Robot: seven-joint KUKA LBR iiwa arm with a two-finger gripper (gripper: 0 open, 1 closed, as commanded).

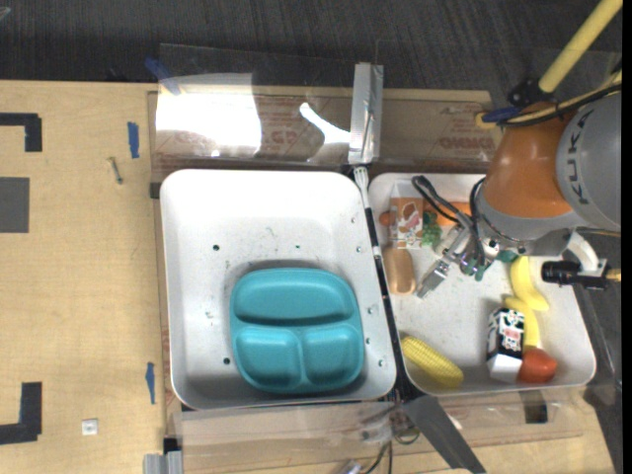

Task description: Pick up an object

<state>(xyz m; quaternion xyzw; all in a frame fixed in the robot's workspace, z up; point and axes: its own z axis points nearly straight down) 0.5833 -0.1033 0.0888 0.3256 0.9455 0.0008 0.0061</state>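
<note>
Open floor spans the far half of the left bin (267,205); only a teal divided tray (296,329) crowds its near side. The right bin (464,319) is tighter. The arm (528,176) and its end effector (433,282) hang over the far middle, hemmed in by a brown roll (399,270) and a snack packet (406,220) along the shared wall. A corn cob (431,360) blocks the near left corner. A banana (526,289), a cow-print carton (509,334) and a red-orange piece (538,365) line the right side. A bare patch lies between them, near the bin's middle.
</note>
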